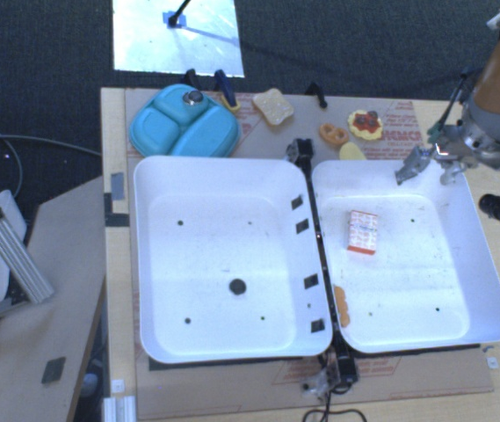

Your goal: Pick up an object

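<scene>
- Two shallow white bins are sitting side by side on the bench: the left bin (157, 200) and the right bin (460, 271), both smooth, glossy and rounded at the corners.
- One small carton (363, 232) is lying in the right bin, rectangular, white with red-orange print, a little left of that bin's middle and nearer its far wall.
- One small dark round disc (237, 286) is lying in the left bin, well to the left of the carton and slightly nearer the camera.
- One orange lumpy piece (342, 306) is sitting at the right bin's left rim, below the carton.
- Beyond the bins, one blue plastic tray with compartments (184, 123) is resting far up-left of the carton; one slice of toy bread (272, 107), one pretzel-shaped piece (333, 134), one yellow piece (351, 152) and one round pizza-like piece (365, 124) are lying above the carton, outside the bins.
- One gripper (431, 167) is hovering over the right bin's far right corner, up-right of the carton and well apart from it, its two metal fingers standing spread with nothing between them.
</scene>
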Controlling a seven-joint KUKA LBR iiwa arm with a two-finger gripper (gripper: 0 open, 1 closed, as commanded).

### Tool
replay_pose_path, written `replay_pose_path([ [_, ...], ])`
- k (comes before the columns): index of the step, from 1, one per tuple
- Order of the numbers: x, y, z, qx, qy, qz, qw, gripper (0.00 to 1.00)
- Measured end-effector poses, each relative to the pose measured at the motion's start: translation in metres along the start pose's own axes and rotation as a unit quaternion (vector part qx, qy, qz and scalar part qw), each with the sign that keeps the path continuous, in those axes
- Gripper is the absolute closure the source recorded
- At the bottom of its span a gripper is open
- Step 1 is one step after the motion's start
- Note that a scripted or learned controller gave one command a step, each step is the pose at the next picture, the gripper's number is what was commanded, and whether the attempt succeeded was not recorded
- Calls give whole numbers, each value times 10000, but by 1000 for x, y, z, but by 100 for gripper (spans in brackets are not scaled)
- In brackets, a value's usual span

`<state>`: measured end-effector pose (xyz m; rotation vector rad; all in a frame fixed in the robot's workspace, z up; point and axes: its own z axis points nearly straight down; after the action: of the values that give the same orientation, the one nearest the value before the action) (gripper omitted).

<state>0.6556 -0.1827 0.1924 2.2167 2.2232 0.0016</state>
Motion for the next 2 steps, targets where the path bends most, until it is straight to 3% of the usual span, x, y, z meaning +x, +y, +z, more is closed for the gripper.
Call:
replay_pose_path([
  [1,-15,-35,112,0,1,14,10000,0],
  [2,63,7,106,-27,4,-36,10000,0],
])
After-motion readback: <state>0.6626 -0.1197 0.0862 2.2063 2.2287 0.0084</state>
